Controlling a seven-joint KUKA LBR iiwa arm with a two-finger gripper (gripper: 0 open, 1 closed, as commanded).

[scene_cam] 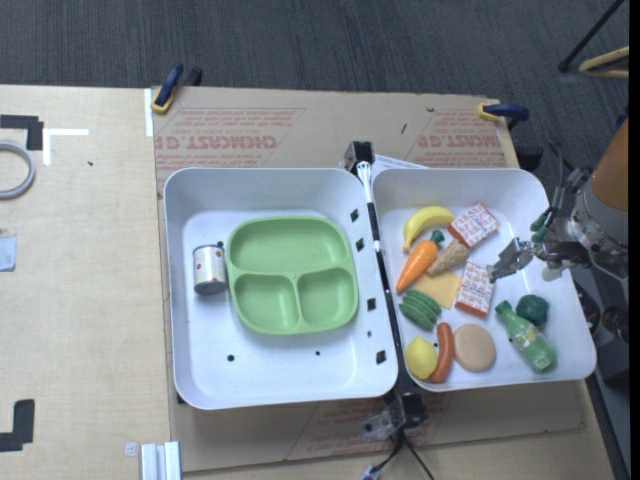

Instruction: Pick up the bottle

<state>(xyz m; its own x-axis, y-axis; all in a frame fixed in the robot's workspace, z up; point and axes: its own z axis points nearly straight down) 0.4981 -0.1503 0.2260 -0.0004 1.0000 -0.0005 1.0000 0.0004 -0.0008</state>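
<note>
The bottle (527, 340) is green with a lighter label and lies on its side in the right bin (520, 190), near that bin's front right corner. Its cap end points up and left, beside a dark green broccoli piece (533, 308). My gripper (510, 258) hangs over the right bin's middle right part, up and left of the bottle and apart from it. It is open and nothing is between its fingers. Just below it lies a red and white packet (476, 289).
The right bin also holds a banana (428, 223), a carrot (418, 263), a second packet (473, 225), a cucumber (420, 309), a sausage (445, 351) and a round bun (474, 348). The left bin (190, 348) has a green divided tray (293, 274) and a small can (209, 267).
</note>
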